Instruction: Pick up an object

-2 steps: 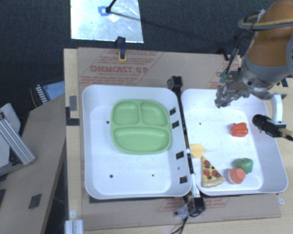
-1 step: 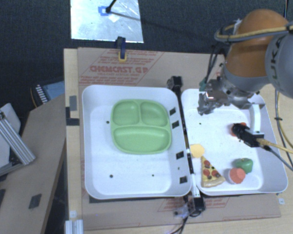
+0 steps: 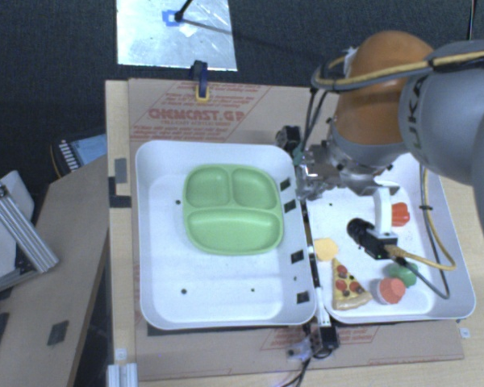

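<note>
The right bin (image 3: 456,293) holds several small toys. A pizza slice (image 3: 348,287) lies near its front left corner, with a yellow piece (image 3: 326,249) just behind it. A red round toy (image 3: 390,291) and a green one (image 3: 403,273) sit to the right of the pizza. An orange-red block (image 3: 400,214) lies further back. My gripper (image 3: 308,177) hangs low over the back left corner of the right bin, by the wall between the bins. The wrist hides much of it. It is well behind the yellow piece and I see nothing held in it.
The left bin (image 3: 157,297) holds a green divided plate (image 3: 232,209) near its middle. The arm's grey and orange body covers the back of the right bin. Brown cardboard lies under both bins, and a shiny sheet (image 3: 176,22) lies beyond them.
</note>
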Action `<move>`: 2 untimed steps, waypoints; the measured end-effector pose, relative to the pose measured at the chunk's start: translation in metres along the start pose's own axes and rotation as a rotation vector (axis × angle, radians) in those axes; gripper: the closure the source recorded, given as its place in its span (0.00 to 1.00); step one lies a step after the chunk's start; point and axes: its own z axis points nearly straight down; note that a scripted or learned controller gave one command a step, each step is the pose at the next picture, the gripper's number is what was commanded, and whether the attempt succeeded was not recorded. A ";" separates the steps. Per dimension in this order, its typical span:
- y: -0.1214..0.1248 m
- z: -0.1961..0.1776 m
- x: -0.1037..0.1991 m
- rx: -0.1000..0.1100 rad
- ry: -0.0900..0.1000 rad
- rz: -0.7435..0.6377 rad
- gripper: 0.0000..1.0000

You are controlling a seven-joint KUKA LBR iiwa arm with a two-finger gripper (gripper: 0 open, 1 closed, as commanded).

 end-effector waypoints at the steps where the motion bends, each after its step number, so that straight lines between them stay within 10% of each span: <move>1: -0.021 0.003 0.051 0.001 0.000 0.000 1.00; 2: -0.020 0.003 0.047 -0.001 -0.002 0.006 0.00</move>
